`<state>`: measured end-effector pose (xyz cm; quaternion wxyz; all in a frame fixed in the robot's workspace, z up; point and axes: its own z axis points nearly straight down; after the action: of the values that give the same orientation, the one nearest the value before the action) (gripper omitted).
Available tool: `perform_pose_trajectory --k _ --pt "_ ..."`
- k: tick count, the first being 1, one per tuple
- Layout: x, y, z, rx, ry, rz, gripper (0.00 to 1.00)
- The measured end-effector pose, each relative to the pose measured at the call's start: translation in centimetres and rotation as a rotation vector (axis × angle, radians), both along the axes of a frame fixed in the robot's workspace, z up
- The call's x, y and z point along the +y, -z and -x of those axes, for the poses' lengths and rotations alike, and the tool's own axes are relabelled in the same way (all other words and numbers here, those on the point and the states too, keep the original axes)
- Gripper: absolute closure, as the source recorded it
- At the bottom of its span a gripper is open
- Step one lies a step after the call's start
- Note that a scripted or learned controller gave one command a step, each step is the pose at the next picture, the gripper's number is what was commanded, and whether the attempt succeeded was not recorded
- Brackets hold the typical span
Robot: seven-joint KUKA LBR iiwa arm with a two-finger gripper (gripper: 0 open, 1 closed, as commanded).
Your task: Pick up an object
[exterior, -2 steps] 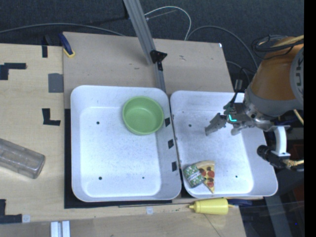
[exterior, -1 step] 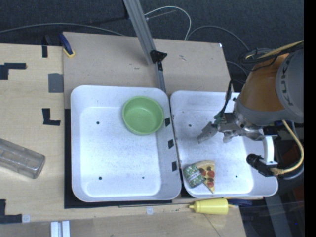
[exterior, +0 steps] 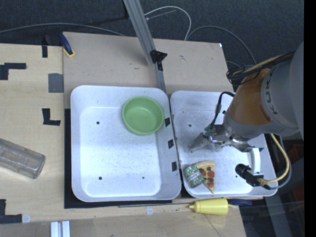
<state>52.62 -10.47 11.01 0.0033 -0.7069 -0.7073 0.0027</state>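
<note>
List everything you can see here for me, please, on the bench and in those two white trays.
left bin: one, white, left half of the board
right bin: one, white, right beside the left one
bowl: one, green, back right corner of the left bin
toy pizza slice: one, yellow, green and red, front of the right bin
bottle: one, yellow, lying on the bench just in front of the right bin
clear container: one, see-through, lying on the bench left of the bins
clip: one, blue and yellow, back left corner of the board
pole: one, grey metal, slanting down behind the bins
arm: one, grey with orange band, over the right bin
gripper: one, grey, middle of the right bin
</note>
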Motion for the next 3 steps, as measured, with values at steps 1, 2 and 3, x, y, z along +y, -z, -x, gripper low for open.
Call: perform_pose_trajectory --k 1,2,3 --pt "0.0 2.1 0.0 -0.008 0.0 0.002 0.0" --pt "0.1 1.0 0.0 -0.007 -0.002 0.0 1.0" --pt "0.3 -5.2 0.3 -0.012 -0.001 0.001 1.0"
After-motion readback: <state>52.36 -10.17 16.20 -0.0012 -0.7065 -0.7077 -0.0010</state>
